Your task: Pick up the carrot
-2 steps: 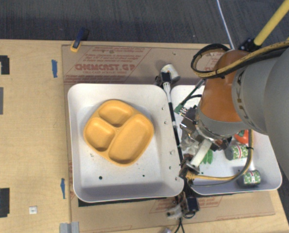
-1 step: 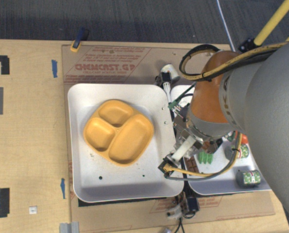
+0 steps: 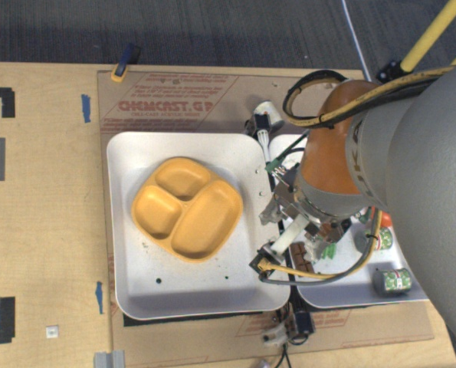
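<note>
We take the orange sliver just right of the gripper [image 3: 308, 240] for the carrot [image 3: 384, 221], mostly hidden by the arm; probably light, stiff and smooth; best gripped mid-body, across its width; whether the gripper is open, we cannot tell.

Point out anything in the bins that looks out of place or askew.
The yellow dish lies turned at an angle to the left bin, not square with its walls. A few dark specks dot the bin floor near it. Nothing looks spilled or broken.
</note>
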Robot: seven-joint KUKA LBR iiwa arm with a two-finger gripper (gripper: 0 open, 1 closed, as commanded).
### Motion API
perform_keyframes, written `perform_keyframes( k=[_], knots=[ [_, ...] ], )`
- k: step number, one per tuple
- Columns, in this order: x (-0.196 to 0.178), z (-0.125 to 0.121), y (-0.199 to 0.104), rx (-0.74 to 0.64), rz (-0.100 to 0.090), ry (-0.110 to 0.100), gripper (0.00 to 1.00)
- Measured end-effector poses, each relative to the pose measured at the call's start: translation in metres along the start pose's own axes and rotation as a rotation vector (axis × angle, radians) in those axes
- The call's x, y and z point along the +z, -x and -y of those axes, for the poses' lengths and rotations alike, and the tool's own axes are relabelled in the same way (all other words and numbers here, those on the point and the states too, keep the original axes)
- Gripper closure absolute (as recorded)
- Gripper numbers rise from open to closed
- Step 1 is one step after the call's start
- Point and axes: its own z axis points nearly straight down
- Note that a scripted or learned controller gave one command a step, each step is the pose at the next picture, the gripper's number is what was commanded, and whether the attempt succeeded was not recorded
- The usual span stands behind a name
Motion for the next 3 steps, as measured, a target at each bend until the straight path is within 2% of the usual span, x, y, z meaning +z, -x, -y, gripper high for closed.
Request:
perform_keyframes(
  k=[1, 2, 3],
  knots=[
    [0.071, 0.028, -0.027, 0.146, -0.002, -0.005, 0.0],
    [0.125, 0.024, -0.088, 0.194, -0.005, 0.002, 0.0],
    [0.124, 0.061, -0.121, 0.437, -0.008, 0.004, 0.0]
  ],
)
